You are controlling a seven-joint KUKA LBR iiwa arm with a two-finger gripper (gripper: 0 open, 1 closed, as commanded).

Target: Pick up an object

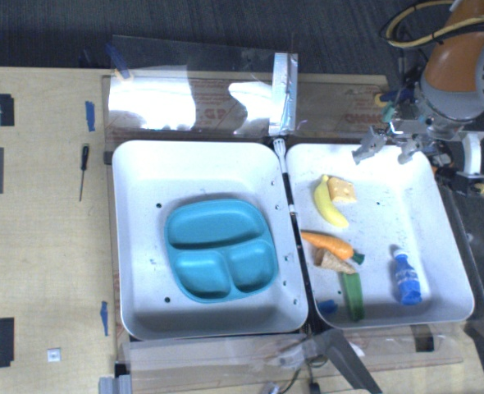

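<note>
The right bin [443, 220] holds a yellow banana [329, 204] with a tan bread piece [341, 190] beside it, an orange carrot [327, 243], a brown chunk [334, 260], a green cucumber [353, 294] and a blue bottle [405, 280]. My gripper [387, 148] hangs over the bin's far edge, above and right of the banana. Its two fingers are spread apart with nothing between them. The arm's orange band [459, 64] sits above it at the top right.
The left bin [135, 187] contains a blue divided tray [221, 249]. A clear plastic wall [197, 97] stands behind the bins. A small blue item [328, 307] lies at the right bin's near-left corner. Bare bin floor lies between the carrot and the bottle.
</note>
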